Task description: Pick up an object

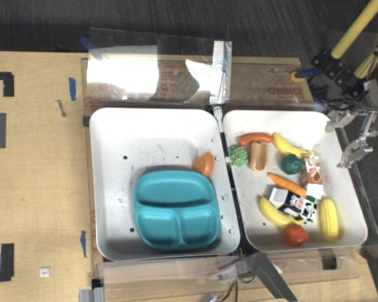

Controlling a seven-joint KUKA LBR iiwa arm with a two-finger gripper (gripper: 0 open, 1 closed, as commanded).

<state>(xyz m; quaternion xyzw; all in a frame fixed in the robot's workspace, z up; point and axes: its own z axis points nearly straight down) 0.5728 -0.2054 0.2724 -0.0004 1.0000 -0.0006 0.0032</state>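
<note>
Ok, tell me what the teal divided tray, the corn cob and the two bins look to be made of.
The teal divided tray: probably moulded plastic, given its smooth, even colour and rounded compartment edges. The yellow corn cob: likely plastic toy food, uniformly yellow with a slight sheen, though too small to be sure. The two shallow white bins: seemingly plastic, matte, with rounded corners and scuff marks.

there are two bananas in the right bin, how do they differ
The upper banana lies near the bin's far side, beside the dark green ball; the lower banana lies nearer the front, against the black-and-white box. The upper one looks slimmer, the lower one thicker. Both are yellow and curved.
</note>
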